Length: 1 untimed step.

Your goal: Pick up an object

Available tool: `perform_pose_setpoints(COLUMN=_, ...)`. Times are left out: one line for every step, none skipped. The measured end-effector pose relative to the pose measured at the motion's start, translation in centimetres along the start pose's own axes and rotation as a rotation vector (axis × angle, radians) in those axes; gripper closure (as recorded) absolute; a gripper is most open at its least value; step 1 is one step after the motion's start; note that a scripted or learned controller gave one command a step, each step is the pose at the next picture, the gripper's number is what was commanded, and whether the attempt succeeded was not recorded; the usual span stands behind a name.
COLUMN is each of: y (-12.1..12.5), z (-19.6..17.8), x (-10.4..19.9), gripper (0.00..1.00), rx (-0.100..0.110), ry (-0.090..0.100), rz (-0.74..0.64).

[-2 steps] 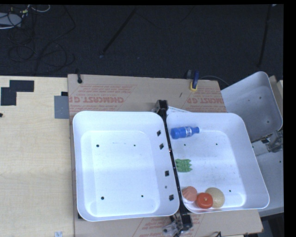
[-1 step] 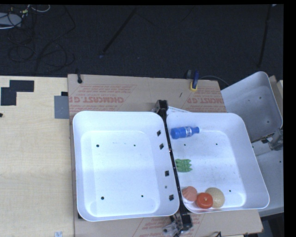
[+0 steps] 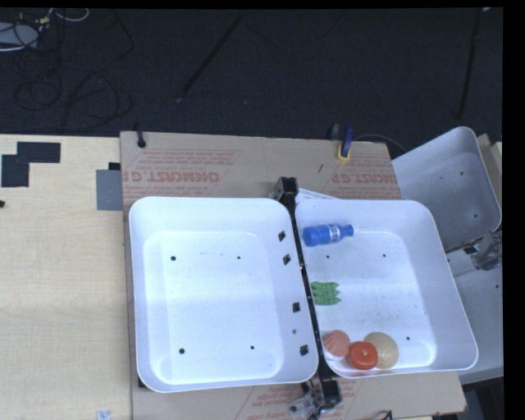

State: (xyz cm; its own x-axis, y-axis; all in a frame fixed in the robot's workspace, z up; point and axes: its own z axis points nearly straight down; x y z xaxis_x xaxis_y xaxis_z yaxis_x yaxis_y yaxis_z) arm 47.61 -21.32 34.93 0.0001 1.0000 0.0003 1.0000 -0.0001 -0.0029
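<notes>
Two shallow white bins side by side on a brown cardboard sheet (image 3: 205, 164) printed with red lettering, left bin (image 3: 148, 246) and right bin (image 3: 447, 328) meeting along a dark seam with small black clips (image 3: 297, 307) down its length. Five candidate things to pick, all inside the right bin. Nearest the far wall, close to the seam: a blue bottle (image 3: 327, 235) lying on its side, paler end pointing right. Below it, near mid-bin and just beside the seam: a small green item (image 3: 325, 293), too small to identify further. Down in the near left corner, clustered tight: a pinkish round piece (image 3: 335, 342), a red round piece (image 3: 362, 355) touching it on the right, and a tan round piece (image 3: 383, 349) touching the red one from behind and to the right. Dotted across both bin floors: a few tiny dark holes. At the far edge of the cardboard: a yellow and blue clamp (image 3: 345, 145). Off to the right, beyond the right bin: a tilted grey metal plate (image 3: 447, 176). To the left: pale wooden bench (image 3: 57, 287) with black tape shapes (image 3: 29, 160) and a grey square (image 3: 107, 189). Behind everything: dark floor with loose cables (image 3: 49, 20). Grip state of the end effector: impossible to tell.
</notes>
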Motion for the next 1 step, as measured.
perform_pose_setpoints(y=0.00, z=-0.10, x=-0.02, gripper=1.00, rx=-0.001, ry=0.000, rz=0.000)
